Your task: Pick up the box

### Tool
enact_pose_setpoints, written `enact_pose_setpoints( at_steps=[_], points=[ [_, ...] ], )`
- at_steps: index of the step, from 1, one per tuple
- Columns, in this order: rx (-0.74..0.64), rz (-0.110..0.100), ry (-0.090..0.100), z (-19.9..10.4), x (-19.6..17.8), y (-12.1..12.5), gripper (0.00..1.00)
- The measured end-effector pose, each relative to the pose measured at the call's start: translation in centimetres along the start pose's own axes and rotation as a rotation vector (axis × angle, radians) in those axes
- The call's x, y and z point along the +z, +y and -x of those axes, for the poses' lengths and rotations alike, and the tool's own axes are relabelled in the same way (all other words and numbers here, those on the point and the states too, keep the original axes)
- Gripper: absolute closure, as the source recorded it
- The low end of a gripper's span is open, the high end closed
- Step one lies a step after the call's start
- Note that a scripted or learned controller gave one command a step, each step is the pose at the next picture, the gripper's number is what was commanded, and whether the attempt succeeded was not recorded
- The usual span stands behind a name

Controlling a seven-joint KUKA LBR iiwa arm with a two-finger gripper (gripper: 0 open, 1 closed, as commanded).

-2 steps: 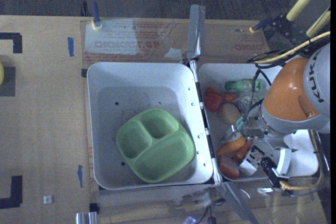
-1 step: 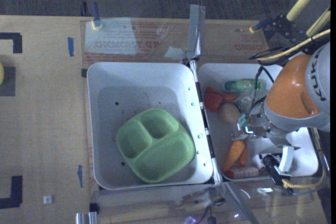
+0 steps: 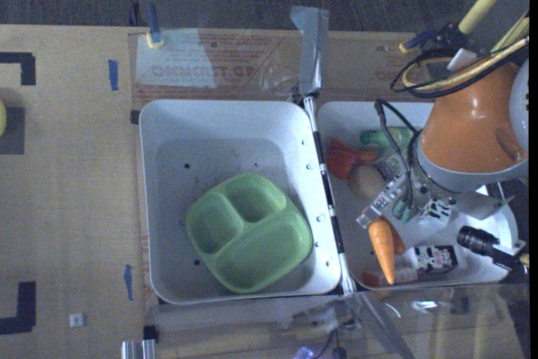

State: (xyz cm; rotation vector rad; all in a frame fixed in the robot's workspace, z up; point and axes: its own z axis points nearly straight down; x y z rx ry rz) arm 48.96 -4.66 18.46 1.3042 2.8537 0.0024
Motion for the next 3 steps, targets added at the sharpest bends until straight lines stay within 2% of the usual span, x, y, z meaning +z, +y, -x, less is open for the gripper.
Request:
enact_pose_setpoints(
  at_steps=[1, 2, 3],
  points=[
    [0.446, -0.003, 0.002, -5.7, 0.1, 3.6, 1.0],
    [-0.067, -0.004, 0.004, -13.4, 3.0, 10.1, 1.0],
    [-0.064, -0.001, 0.003, -13.3, 2.0, 10.2, 1.0]
  ],
)
